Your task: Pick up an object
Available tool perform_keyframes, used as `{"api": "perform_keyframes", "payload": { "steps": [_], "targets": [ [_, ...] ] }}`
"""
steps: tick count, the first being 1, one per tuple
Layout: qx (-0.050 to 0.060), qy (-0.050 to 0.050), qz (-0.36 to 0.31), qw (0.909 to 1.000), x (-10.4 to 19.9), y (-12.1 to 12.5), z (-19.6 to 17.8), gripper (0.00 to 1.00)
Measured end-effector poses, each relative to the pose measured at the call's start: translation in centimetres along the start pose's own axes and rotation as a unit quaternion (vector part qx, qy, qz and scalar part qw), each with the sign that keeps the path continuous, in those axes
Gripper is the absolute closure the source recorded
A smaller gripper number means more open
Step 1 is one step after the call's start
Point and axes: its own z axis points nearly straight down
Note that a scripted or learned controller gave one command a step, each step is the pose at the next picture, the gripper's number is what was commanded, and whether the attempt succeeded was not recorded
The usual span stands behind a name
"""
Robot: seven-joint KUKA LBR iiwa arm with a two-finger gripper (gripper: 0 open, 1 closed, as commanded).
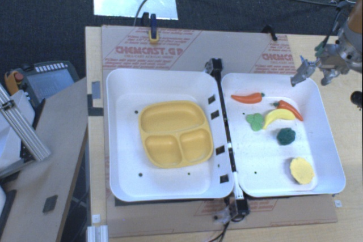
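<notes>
White right-hand bin (332,147) sits mostly below and left of the claw (313,73), which hangs spread and gripping nothing above the bin's far corner. Banana (280,117) lies down-left of it, long axis roughly crosswise. Red pepper (248,98) lies further left, also crosswise. Nearest candidate, by judgement: the banana.

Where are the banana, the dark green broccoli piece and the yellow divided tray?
banana (281,117), camera view, middle of its curved body.
dark green broccoli piece (286,136), camera view, centre of its top.
yellow divided tray (173,116), camera view, floor of its large upper compartment.
</notes>
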Motion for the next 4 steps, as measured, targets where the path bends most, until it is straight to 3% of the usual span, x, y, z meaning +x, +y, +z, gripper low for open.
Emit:
{"api": "perform_keyframes", "payload": {
  "steps": [1, 2, 4],
  "targets": [
    [-0.005, -0.001, -0.001, 1.0, 0.0, 0.2, -0.6, 0.0],
    [-0.003, -0.001, 0.0, 1.0, 0.3, -0.7, 4.5, 0.0],
    [-0.003, -0.001, -0.002, 1.0, 0.2, 0.6, 15.6, 0.0]
  ]
}}
